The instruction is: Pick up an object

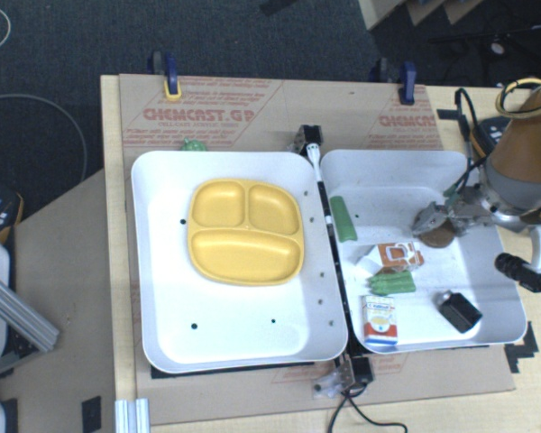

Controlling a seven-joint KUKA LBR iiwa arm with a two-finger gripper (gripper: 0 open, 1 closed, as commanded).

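Pincer (430, 225) low in the right bin (379, 165), open or closed impossible to tell. Brown object (440, 236) right beneath, likely the target; orange packet (398, 256) just beside, toward the left bin.

Dark blue-grey carpet floor (117, 25) around the bench. Thin pale cable (36, 102) loops across it at left. Bench top is a brown board (252, 111) printed with red lettering, held by blue clamps (169, 70) at its far edge. Aluminium extrusion (18, 309) lower left.
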